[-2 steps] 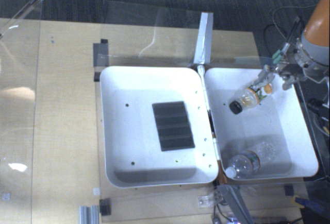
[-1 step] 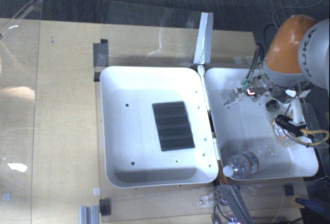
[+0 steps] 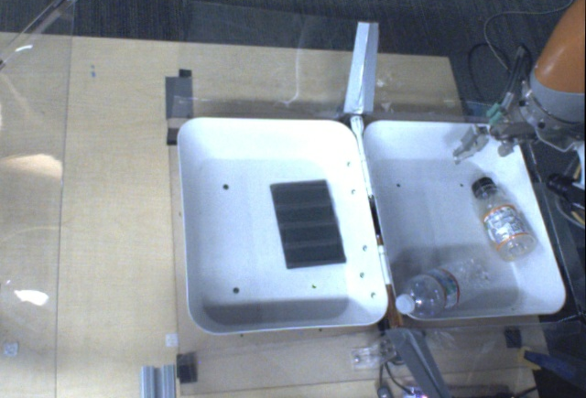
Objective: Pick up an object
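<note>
My gripper (image 3: 483, 145) hangs over the far right corner of the right bin (image 3: 403, 204), open, with nothing between its fingers. A clear plastic bottle with a dark cap (image 3: 502, 219) lies just below it, near the bin's right wall. A second clear bottle with a white cap (image 3: 435, 291) lies along the near wall of the same bin. In the left bin (image 3: 211, 204) a black ribbed rectangular block (image 3: 308, 223) lies flat near the middle.
A metal post (image 3: 362, 67) stands behind the seam between the two bins. Cables and dark fixtures crowd the right edge by the arm (image 3: 560, 67). Bare wooden bench (image 3: 92, 204) spreads to the left of the bins.
</note>
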`<state>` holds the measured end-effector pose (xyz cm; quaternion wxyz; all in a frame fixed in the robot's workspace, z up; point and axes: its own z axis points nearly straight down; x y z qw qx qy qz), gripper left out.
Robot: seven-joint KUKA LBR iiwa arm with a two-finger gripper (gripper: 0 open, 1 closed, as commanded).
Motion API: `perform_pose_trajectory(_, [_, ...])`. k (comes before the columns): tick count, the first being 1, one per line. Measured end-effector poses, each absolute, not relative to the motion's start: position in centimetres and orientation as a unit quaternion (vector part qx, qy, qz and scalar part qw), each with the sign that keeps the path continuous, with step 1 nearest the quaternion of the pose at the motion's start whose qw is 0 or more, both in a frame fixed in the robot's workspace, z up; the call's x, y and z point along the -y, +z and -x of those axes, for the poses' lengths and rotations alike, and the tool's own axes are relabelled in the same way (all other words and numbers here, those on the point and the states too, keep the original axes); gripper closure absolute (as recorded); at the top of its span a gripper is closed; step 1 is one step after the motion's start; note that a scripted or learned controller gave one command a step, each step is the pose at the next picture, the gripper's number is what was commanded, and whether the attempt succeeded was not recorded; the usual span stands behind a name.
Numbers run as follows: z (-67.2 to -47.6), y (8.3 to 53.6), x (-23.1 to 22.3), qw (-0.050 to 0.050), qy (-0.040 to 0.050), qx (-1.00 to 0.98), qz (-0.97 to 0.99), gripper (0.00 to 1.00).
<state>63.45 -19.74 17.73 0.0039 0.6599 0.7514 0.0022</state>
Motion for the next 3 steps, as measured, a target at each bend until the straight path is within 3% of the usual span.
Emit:
perform_pose_trajectory(1, [-61.4,10.6,20.5,0.002,0.0016,-0.752,-0.659,0.00])
perform_pose_trajectory(2, [-61.7,11.9,20.3,0.006,0.0040,-0.752,-0.659,1.00])
perform_pose_trajectory(3, [-61.7,11.9,20.3,0.006,0.0039,-0.752,-0.659,0.00])
